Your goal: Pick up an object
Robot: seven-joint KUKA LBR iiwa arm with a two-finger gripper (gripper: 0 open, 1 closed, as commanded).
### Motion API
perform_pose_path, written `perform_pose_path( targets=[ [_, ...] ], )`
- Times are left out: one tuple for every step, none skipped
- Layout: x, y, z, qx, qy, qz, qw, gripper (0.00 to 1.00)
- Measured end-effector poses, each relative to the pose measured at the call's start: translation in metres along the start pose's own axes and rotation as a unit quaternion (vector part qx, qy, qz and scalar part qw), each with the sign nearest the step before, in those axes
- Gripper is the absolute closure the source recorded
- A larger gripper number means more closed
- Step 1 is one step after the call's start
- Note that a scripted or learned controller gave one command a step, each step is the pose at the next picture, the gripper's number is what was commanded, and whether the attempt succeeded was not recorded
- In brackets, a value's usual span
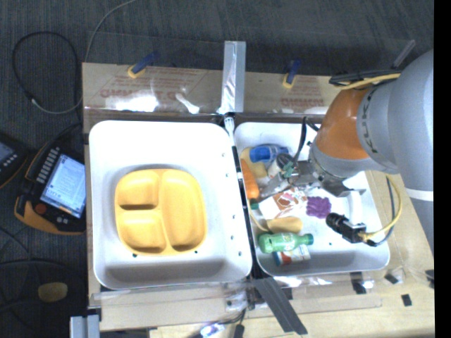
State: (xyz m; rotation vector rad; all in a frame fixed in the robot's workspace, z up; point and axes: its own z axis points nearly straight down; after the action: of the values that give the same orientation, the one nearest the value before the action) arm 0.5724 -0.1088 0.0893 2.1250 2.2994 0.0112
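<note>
L bin w/ yellow tray; R bin w/ clutter.

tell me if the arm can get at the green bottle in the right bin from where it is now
Probably yes. The green bottle lies on its side near the front of the right bin, with its top face uncovered. The arm already hangs over that bin, just behind it. A yellow item lying close beside the bottle could crowd the grasp.
</note>
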Motion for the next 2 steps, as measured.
perform_pose_path(
  targets=[
    [0.000, 0.001, -0.006, 0.002, 0.002, 0.000, 1.0000, 1.00],
    [-0.009, -0.060, -0.003, -0.007, -0.003, -0.126, 0.9920, 1.00]
  ],
)
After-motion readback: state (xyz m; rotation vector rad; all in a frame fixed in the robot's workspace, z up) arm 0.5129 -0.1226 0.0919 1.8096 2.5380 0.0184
